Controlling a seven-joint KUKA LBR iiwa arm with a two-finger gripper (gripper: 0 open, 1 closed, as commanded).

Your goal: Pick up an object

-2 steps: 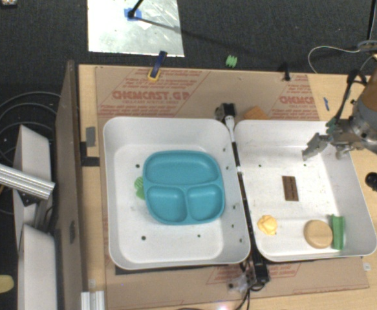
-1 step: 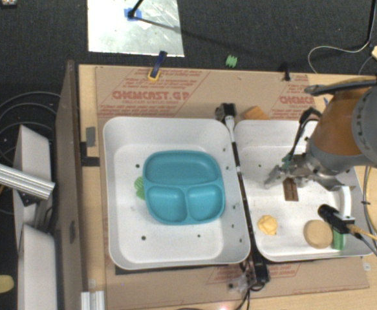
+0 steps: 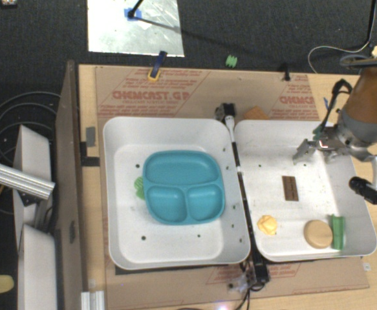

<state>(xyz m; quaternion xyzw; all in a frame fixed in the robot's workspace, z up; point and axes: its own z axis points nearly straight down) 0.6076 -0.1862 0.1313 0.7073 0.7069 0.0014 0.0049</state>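
Two-finger metal gripper [image 3: 310, 148] hangs over the upper part of the right white plastic bin [image 3: 363, 192], nothing between its fingers; can't tell whether it is spread or closed. Below it and slightly left, on the bin floor, lies a small flat dark-brown rectangular block [image 3: 290, 188]. Further below and left, a small yellow lumpy object [image 3: 268, 224]. Below the gripper near the bin's front edge, a round tan disc [image 3: 317, 234] touching an upright green rectangular piece [image 3: 337, 232]. Far left, in the left white bin [image 3: 120, 192], sits a teal three-compartment plastic tray [image 3: 183, 185].
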